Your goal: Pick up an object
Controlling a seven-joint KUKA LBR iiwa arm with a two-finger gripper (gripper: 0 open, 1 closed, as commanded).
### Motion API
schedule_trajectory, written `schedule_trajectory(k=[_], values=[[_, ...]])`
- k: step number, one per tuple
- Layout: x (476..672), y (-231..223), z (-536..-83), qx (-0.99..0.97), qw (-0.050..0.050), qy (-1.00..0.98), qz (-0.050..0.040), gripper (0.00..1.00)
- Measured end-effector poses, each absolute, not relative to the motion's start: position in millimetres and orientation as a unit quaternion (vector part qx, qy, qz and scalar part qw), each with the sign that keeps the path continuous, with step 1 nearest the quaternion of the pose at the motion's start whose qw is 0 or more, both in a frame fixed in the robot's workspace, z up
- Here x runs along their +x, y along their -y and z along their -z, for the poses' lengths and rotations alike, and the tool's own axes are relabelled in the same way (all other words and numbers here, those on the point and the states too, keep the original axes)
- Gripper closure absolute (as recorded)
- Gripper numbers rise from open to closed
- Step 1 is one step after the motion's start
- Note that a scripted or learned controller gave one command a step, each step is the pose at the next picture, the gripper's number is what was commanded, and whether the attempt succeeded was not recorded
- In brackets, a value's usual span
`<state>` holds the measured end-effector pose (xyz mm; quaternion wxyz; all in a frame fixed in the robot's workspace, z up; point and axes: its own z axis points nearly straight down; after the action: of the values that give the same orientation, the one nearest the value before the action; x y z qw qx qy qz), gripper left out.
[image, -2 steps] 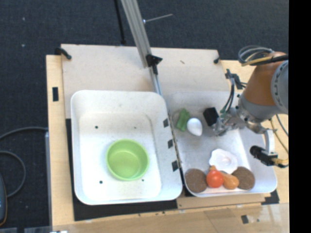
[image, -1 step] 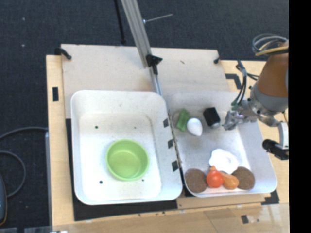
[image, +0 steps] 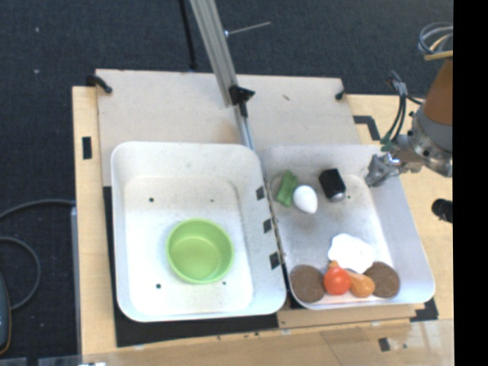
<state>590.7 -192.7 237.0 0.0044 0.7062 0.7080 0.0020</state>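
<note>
The right bin (image: 396,227) holds a white egg-shaped object (image: 305,199), a small green piece (image: 286,187) beside it, a black block (image: 332,183), a white lump (image: 351,252), a red-orange ball (image: 336,280), an orange piece (image: 361,284) and two brown discs (image: 308,281). My gripper (image: 379,170) hangs at the right bin's upper right rim, to the right of the black block, with nothing seen between its fingers.
In the left bin (image: 137,174) lies a light green bowl (image: 200,250). A slanted metal post (image: 217,44) rises from behind the bins. The arm's orange band (image: 440,90) sits at the right edge, with cables beside it.
</note>
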Motion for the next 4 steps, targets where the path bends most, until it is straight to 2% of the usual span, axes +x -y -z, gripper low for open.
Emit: schedule_trajectory(k=[1,3,4], values=[[591.6,193,-245,0.706,0.002,-0.709,-0.0009,1.0],[620.9,97,-242,0.705,0.0,-0.709,-0.0003,1.0],[621.1,37,-242,0.704,0.0,-0.71,-0.0005,1.0]])
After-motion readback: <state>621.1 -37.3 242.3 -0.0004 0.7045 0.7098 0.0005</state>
